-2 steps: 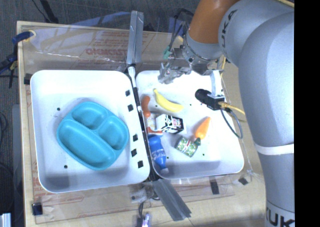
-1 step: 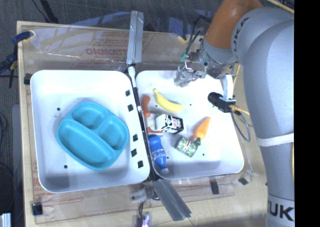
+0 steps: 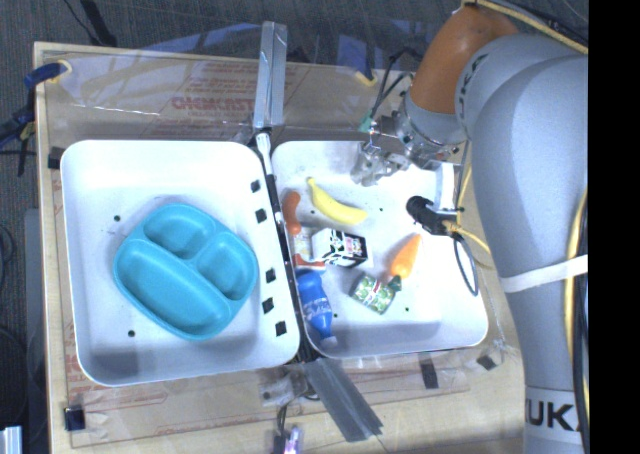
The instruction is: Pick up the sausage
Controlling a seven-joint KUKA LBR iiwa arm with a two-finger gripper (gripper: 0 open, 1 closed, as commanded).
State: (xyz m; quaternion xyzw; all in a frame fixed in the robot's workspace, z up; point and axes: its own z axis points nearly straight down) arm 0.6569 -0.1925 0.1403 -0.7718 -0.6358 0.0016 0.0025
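Sausage (image 3: 291, 210): short reddish-brown cylinder, smooth skin, lying against the left wall of the right bin, centre of frame.
Jaws (image 3: 368, 170): metallic, at the right bin's upper edge, upper right of centre; whether spread or pressed together cannot be told; nothing seen between them.
Sausage to jaws: apart, sausage lower left of the jaws, banana between them.
Banana (image 3: 335, 204): yellow, curved, smooth.
Carrot (image 3: 404, 256): orange, tapered, green top, right of centre.
Bottle (image 3: 316, 306): blue, glossy plastic, lower centre.
Small packets (image 3: 345, 247): printed wrappers, mid-bin.
Right bin (image 3: 440, 327): shallow, white, rounded corners.
Left bin (image 3: 90, 182): white, shallow, holding a blue divided plate (image 3: 185, 267), matte plastic.
Desk (image 3: 150, 92): pale wood under clear sheeting.
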